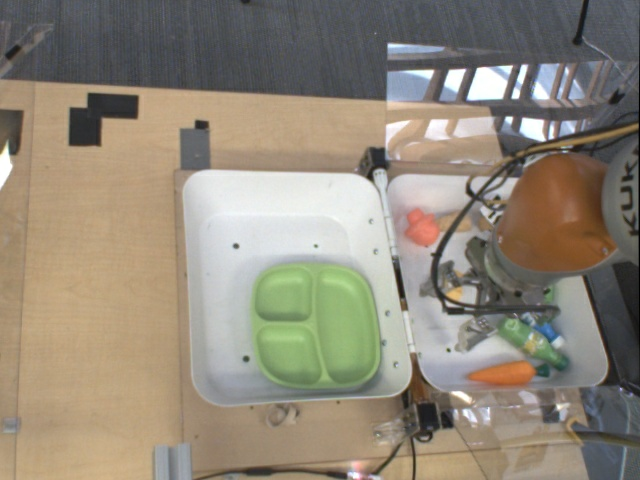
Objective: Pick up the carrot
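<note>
The carrot (502, 373) is lying near the front edge of the right bin (590, 363), just beside a green bottle (532, 339) and apart from the claw (480, 318). The claw is being held low over the middle of that bin, and whether it is wide or narrow cannot be told. A green plate (316, 325) is sitting in the left bin (220, 208), and an orange-pink toy (421, 228) is lying at the back of the right one.

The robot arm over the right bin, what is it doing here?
The arm reaches in over the right bin, with its gripper low inside it. The carrot lies apart from the gripper, near the bin's front edge, beside a green bottle. A pinkish-red item sits toward the back. The left bin holds a green divided plate.
</note>
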